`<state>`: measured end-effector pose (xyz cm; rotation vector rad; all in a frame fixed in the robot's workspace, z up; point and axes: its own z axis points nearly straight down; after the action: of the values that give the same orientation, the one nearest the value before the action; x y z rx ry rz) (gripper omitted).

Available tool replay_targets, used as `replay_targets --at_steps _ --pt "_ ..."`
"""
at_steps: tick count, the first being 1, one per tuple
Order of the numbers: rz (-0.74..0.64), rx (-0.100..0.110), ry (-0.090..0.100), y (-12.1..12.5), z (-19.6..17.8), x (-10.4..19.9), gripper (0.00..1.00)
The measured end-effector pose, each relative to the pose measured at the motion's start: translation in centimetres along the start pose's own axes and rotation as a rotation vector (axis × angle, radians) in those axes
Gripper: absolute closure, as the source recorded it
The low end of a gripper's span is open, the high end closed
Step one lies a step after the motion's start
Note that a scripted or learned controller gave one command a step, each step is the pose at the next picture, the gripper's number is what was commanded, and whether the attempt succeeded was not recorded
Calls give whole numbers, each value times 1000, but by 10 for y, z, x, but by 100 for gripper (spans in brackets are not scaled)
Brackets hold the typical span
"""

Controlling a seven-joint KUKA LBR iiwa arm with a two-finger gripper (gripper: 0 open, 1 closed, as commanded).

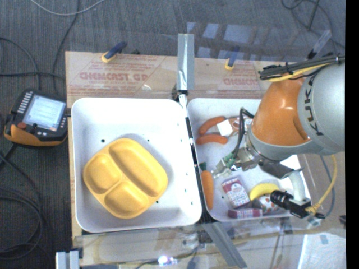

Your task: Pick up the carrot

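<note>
Camera view: my gripper [232, 162] hangs low in the right bin [303, 175], grip state unclear; carrot [207, 188] just left, below it.

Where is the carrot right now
The carrot lies in the right bin, along its left wall near the front, left of the small red packet.

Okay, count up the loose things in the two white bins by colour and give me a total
Orange: 2, carrot and curved sausage-like piece
Yellow: 2, divided tray and banana
Red: 2, small packet and flat bar
Total: 6
</note>
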<state>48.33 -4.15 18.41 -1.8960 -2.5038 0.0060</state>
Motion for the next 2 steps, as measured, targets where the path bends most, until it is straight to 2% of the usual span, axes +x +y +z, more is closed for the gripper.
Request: replay_targets --at_steps 1,2 --pt "-125 0 3 22 1 80 100" --pt "31 -2 2 14 1 48 100"
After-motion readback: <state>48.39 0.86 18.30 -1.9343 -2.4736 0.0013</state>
